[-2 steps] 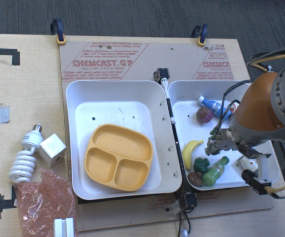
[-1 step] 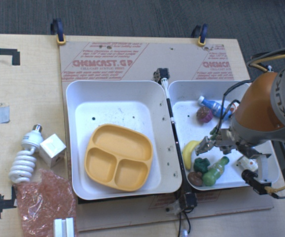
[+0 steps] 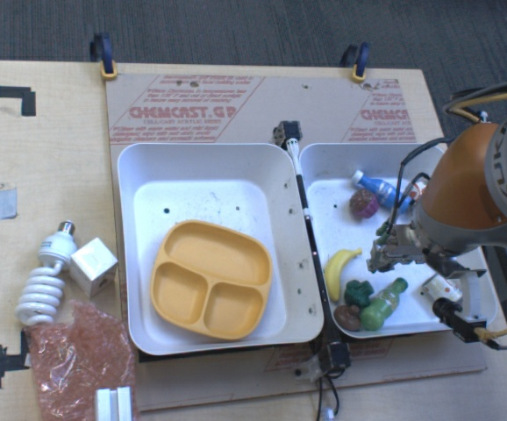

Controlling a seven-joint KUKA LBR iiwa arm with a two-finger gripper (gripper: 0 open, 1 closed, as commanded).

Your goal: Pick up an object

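Counter (image 3: 52,156), left end: a spiral light bulb (image 3: 45,279) lay beside a small white cube (image 3: 94,263), with a crumpled pink bag (image 3: 82,358) just below them.

Left bin (image 3: 203,158): held one yellow divided tray (image 3: 210,279), lying flat toward the near wall; the far part of the floor was bare.

Right bin (image 3: 324,160): held the pickable things. A banana (image 3: 339,270) lay near the dividing wall; below it sat a dark green lump (image 3: 357,291), a brown rounded piece (image 3: 348,317) and a green bottle (image 3: 383,303), all crowded into the near corner. Farther back lay a purple fruit (image 3: 364,203), touching or just beside a blue-and-white bottle (image 3: 378,187).

Hand (image 3: 392,251): hung low over the middle of the right bin, between the purple fruit and the green bottle (whether open or closed could not be told from this angle). Nothing was visibly gripped.

Progress, as judged: no object had been lifted; the grasp and the raise remained.

Room: the near-corner cluster left little space for fingers, and the bin walls hemmed it in. The purple fruit had bare floor on its left and near side.
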